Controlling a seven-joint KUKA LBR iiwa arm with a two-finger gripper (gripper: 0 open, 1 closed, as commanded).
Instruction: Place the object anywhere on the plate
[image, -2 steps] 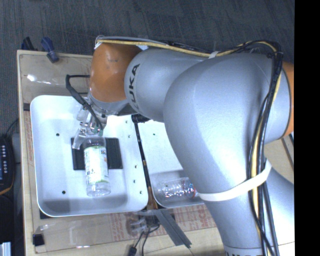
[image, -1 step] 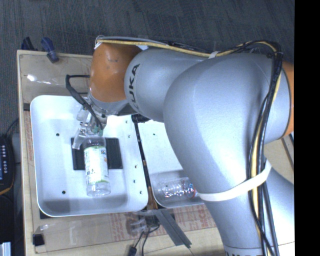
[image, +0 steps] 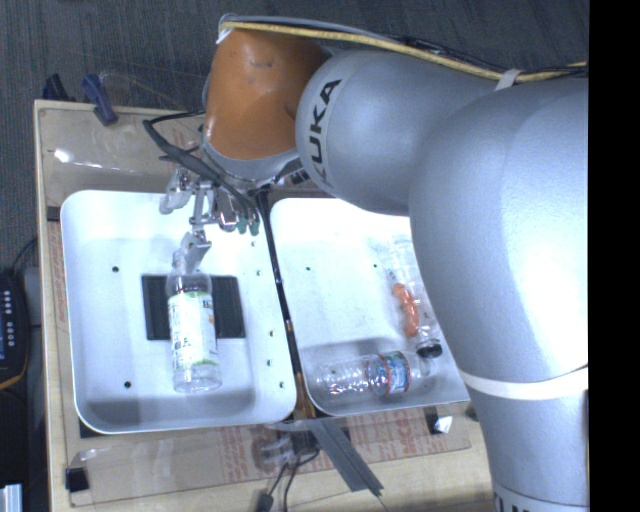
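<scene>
judging from the camera view, we rate the task as close to complete: the clear bottle (image: 192, 335) with a green-and-white label lies lengthwise across the black plate (image: 228, 308) in the left bin (image: 90, 300), its cap end pointing toward the jaws (image: 205, 222) and its base reaching past the plate's near edge onto the bin floor. we note that the jaws hover just above the cap end, near the bin's far wall; we cannot tell whether they are spread or pressed together, nor whether they touch the cap. what appears left is release, if any grip remains, and a lift clear. for clearance, we observe open bin floor to the left of the plate and a narrower strip between the plate and the divider where the two bins meet. the right bin (image: 330, 290) holds a second clear bottle (image: 372, 375) along its near wall and an orange-tipped item (image: 405, 305) beside the arm (image: 480, 200). we advise a straight vertical retreat, since the far wall and divider stand close.
</scene>
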